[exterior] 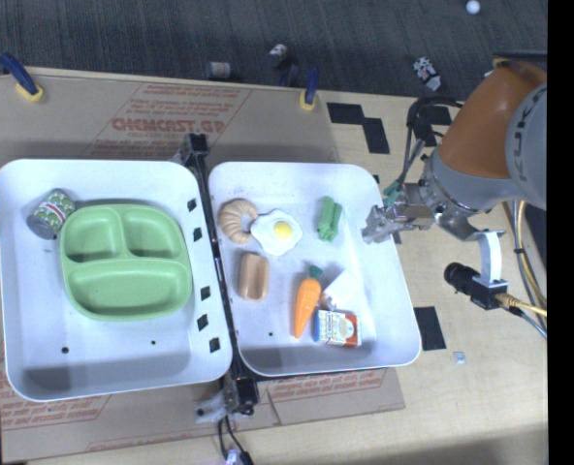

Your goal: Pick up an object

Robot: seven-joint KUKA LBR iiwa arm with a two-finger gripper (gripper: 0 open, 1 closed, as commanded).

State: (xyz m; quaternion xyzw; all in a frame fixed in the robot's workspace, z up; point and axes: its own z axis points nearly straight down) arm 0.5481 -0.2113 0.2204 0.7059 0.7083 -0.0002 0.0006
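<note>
Whether fingers of the grey two-finger gripper [379, 224] are apart, I cannot tell; it hovers at three o'clock of the shallow white right bin [389, 303], approach step; next it must descend over the green ridged toy vegetable [329, 218].

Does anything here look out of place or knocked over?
The small can in the left bin lies tipped on its side, wedged beside the green divided plate. The toy foods in the right bin lie scattered loosely; nothing looks spilled or broken.

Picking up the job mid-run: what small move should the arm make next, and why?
Probably shift the gripper left, over the right bin, towards the green vegetable. The gripper sits at that bin's right rim with nothing in it, and this toy lies nearest.
</note>
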